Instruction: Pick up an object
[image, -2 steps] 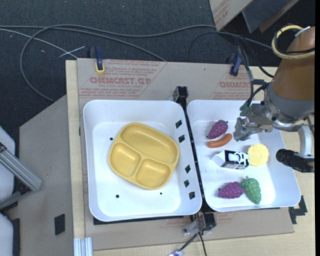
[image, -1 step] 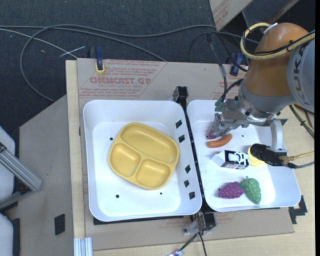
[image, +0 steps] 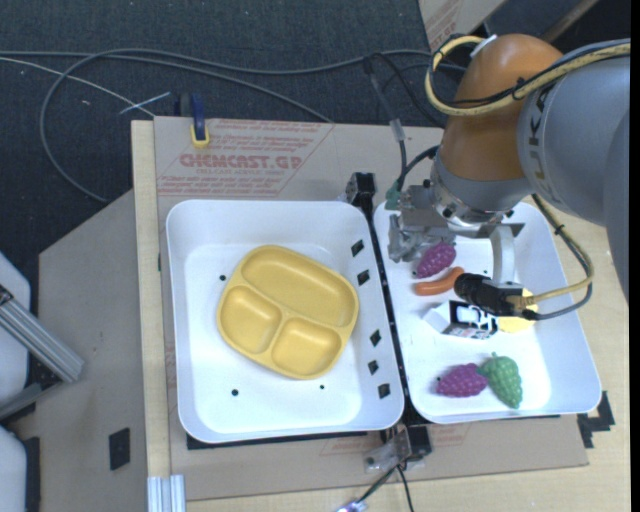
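My gripper (image: 408, 240) hangs low over the far left part of the right bin (image: 570, 300), close to the divider between the bins. A purple grape bunch (image: 436, 261) lies just to its right, touching or nearly touching it. Just in front of that bunch lies an orange sausage-shaped toy (image: 438, 284). Near the bin's front edge, a second purple grape bunch (image: 459, 381) and a green grape bunch (image: 505, 379) lie side by side. I see nothing held in the gripper.
The left bin (image: 190, 300) holds a yellow divided plate (image: 287, 311) in its middle. The grey arm with its orange band (image: 495, 110) covers the far part of the right bin. Cardboard lies under both bins.
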